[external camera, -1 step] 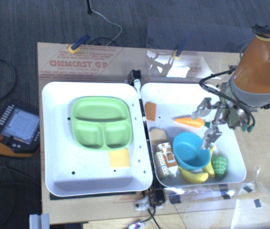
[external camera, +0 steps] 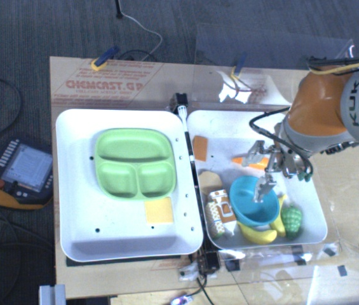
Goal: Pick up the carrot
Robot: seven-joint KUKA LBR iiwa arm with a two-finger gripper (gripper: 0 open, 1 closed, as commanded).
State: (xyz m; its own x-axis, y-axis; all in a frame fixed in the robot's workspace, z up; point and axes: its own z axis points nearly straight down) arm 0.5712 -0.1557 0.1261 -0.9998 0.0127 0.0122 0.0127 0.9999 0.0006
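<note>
Two shallow white bins sit side by side on a cardboard-topped bench. Left bin has a light green three-compartment plastic tray, plus a flat yellow square piece just below the tray's lower right corner, near but apart from it.

Right bin is crowded. The small orange carrot lies across the bin's middle, pointed end toward the left, partly covered by the gripper hardware. The grey metal two-finger gripper hangs just right of and below the carrot, over the rim of a blue plastic bowl. One finger points down into the bowl. Carrot is beside the fingers' upper part, not visibly between them. Gripper looks slightly open with nothing clearly in its grasp; the fingertips overlap the bowl, so the exact gap is hard to read.

Grey arm with orange band comes in from the right, above the bin's upper right corner.

Other items in the right bin: flat orange rectangular piece near the left wall, tan bread-shaped piece below it, a brown and white snack box touching the bowl's left side, a yellow banana under the bowl's lower edge, a green bumpy fruit just right of the bowl.

Off the bench on the left, an orange and black handheld control pendant lies on dark carpet.
</note>
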